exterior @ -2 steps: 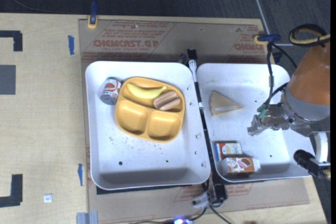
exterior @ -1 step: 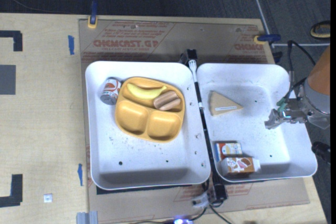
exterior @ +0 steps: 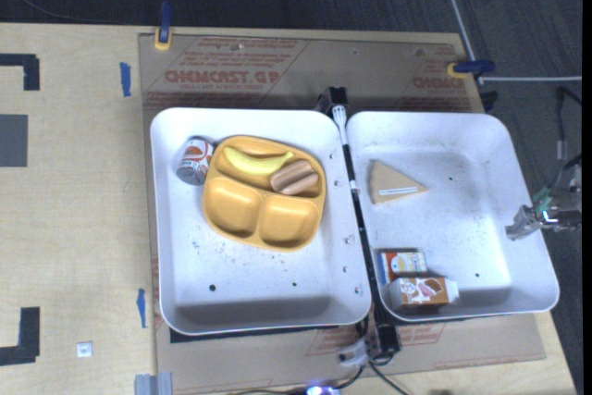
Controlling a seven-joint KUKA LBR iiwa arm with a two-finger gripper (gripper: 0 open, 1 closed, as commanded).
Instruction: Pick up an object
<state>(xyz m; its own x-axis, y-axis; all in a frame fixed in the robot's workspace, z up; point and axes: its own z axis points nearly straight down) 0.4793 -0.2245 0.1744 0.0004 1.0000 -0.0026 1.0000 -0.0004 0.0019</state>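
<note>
Two cartons (exterior: 412,277), one wedge (exterior: 393,181), one tray (exterior: 264,194), one can (exterior: 193,160).

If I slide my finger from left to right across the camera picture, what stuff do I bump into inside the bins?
Soda can → yellow divided tray holding a banana and a hot dog → sandwich wedge → small carton → gripper at the right bin's right rim.
</note>
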